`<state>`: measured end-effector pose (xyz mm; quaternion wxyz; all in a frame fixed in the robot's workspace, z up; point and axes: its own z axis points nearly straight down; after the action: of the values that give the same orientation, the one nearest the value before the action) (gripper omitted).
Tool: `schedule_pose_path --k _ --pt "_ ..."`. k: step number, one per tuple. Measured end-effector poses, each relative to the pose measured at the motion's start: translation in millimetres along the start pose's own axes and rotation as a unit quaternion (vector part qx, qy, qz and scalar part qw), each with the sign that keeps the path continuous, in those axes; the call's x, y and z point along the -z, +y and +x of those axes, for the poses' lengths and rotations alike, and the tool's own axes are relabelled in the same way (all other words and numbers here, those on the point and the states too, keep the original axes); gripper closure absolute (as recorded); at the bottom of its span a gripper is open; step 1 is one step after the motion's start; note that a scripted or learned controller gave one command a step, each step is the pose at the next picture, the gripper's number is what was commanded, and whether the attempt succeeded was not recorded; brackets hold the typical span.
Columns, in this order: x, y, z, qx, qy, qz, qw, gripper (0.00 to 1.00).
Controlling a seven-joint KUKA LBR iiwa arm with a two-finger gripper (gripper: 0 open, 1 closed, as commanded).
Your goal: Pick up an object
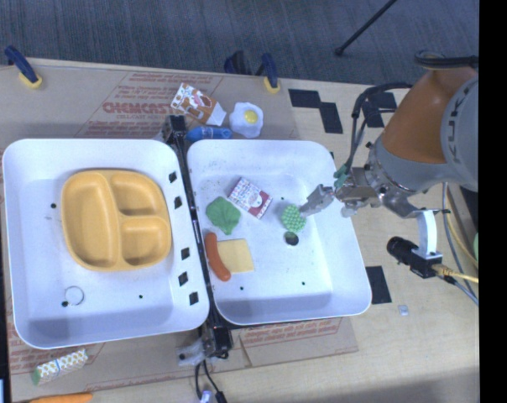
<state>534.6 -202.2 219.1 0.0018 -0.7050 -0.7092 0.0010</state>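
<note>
The gripper (310, 203) is reaching in over the right edge of the right bin (342, 263), its tip sitting just beside a small green bumpy toy (293, 218), perhaps touching it. From this angle I cannot tell whether the pincer is released, clenched or grasping anything. The arm (425, 128), grey with its orange band, is extending from the bench's right side.

The green bumpy toy is lying in the right half of the right bin, with a small dark spot (291, 239) on the bin floor just below it. Toward the middle of that bin a red and white packet (250, 197) is lying tilted, and a green leafy toy (224, 215) is resting near it on the left. A yellow cheese slice (237, 256) is sitting nearer the bin's front edge, with a red sausage (216, 256) touching its left side, close to the bin's left wall.

The left bin (18, 250) is carrying a yellow divided plate (115, 218) in its middle.

Beyond the back edges of the bins, on the bench's cardboard, a small printed carton (191, 102), a blue object (208, 133) and a fried egg toy (247, 118) are lying close together.
</note>
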Motion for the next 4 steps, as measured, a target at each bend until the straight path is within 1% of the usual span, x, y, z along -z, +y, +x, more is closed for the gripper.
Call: schedule_pose_path --k 1,2,3,4 --pt "-121 49 9 0.127 -0.004 -0.006 0.9919 0.00" --pt "-127 75 88 0.166 0.000 -0.001 0.9861 0.00" --pt "-128 120 101 0.127 0.001 0.006 0.9919 0.00" --pt "-119 118 100 0.129 0.001 0.013 0.9915 1.00"
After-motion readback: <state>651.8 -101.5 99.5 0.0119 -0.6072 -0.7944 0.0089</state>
